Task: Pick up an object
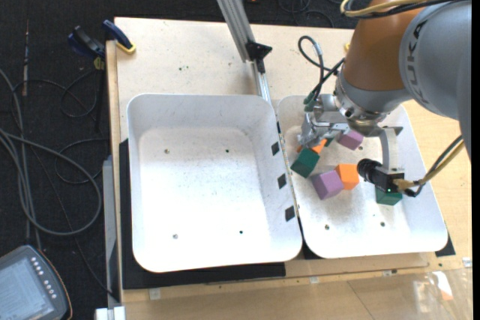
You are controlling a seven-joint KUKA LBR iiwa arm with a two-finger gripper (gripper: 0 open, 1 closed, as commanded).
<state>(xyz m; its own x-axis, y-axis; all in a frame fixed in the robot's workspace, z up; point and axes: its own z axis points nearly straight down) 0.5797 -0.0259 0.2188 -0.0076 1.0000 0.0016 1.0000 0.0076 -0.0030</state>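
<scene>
Reaching in over the right-hand bin (420, 232), the grey arm (442, 49) brings its gripper (321, 137) down among a cluster of small blocks. Whether the jaws stand wide or narrow cannot be told; the wrist and metal fittings hide their tips.

Taking the purple block (328, 183) as landmark: a dark green block (304, 162) lies just to its upper left, nearest the gripper; an orange block (349, 176) touches its right side; a small orange piece (318, 147) sits above it, close under the gripper; a pale purple block (351, 139) lies to its upper right; a second green block (388, 196) rests further right, beside a black fitting.

Count: two green, two orange, two purple, six in all, every one in the right-hand bin. The left bin (150, 124) adjoins it on the worktop (187, 49).

To do the step well, the descent should probably centre on one block, likely the dark green one, so that the neighbours are not nudged.
</scene>
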